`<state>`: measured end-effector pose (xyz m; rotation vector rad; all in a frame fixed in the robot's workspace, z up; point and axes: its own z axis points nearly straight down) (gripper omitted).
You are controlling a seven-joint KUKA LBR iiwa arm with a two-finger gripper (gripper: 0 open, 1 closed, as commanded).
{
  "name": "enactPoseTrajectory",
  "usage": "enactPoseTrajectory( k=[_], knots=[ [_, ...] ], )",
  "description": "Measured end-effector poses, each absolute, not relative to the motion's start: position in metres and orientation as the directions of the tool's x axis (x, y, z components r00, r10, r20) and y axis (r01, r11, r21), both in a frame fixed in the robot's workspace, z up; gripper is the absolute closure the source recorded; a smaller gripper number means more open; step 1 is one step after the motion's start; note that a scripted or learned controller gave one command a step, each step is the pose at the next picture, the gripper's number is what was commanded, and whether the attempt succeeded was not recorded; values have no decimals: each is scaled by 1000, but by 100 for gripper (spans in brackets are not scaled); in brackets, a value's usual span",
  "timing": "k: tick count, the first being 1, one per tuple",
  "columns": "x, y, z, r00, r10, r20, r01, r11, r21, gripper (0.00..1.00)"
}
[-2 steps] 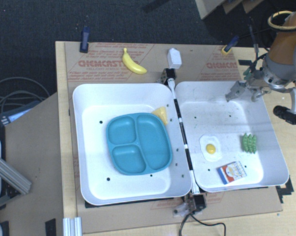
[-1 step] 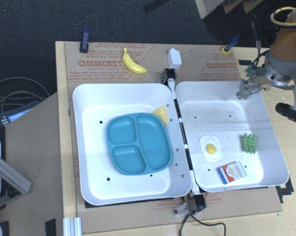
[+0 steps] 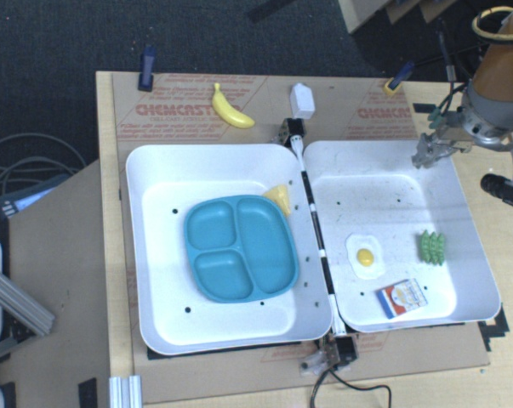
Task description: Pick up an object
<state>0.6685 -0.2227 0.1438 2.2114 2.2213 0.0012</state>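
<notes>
The end effector [image 3: 428,149] is hovering at the right white plastic bin's [image 3: 473,253] one o'clock rim, grip state unclear; approach underway, descent toward the small green ridged toy [image 3: 431,246] needed next.

Yellow piece [image 3: 278,197] half hidden behind blue tray [image 3: 240,247], arm [image 3: 494,92] cut off at right edge

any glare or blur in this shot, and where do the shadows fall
Camera view: lighting is even and soft; the white bins look bright but keep detail, with no hard glare. The blue plate casts only a faint shadow. The fried egg and green toy are sharp enough to read; the hand at the right bin's far rim is small and slightly soft.
</notes>
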Motion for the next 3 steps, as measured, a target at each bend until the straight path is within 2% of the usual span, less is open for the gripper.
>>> enactPoseTrajectory(
  k=[3],
  knots=[
    [671,-223,176,-8,1000,-11,1000,8,15,100]
  ],
)
